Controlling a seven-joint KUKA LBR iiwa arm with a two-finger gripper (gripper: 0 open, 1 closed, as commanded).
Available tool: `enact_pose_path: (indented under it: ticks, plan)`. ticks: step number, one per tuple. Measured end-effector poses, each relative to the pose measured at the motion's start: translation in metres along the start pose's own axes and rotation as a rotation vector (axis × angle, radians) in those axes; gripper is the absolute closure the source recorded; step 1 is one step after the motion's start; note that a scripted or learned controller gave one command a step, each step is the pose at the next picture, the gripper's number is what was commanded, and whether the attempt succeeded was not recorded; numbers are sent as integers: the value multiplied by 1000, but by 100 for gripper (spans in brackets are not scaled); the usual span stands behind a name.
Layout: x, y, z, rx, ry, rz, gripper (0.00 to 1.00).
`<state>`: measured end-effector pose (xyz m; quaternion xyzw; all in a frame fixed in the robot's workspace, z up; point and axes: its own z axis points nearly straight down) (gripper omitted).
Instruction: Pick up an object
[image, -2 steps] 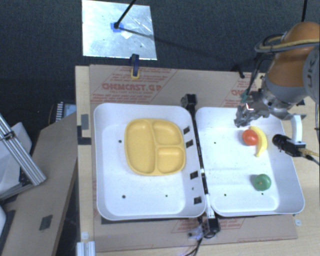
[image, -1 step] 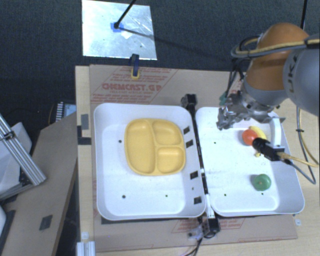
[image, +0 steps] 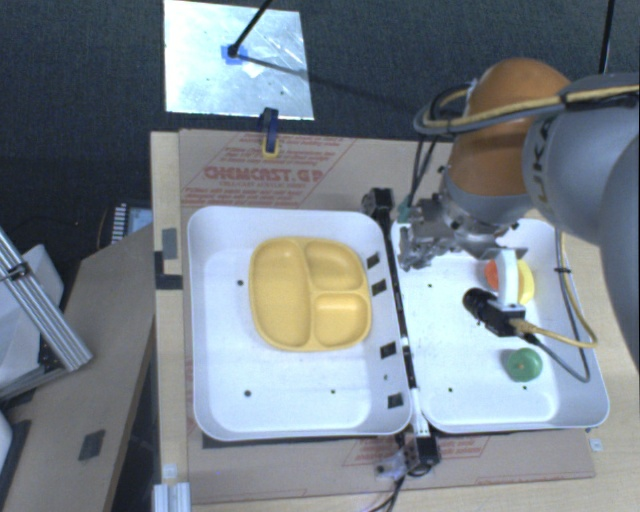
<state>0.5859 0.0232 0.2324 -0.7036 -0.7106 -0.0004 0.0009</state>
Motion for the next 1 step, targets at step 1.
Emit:
enact_pose_path:
  ticks: [1]
  plan:
    - [62, 3, 11, -2, 0, -1, 100]
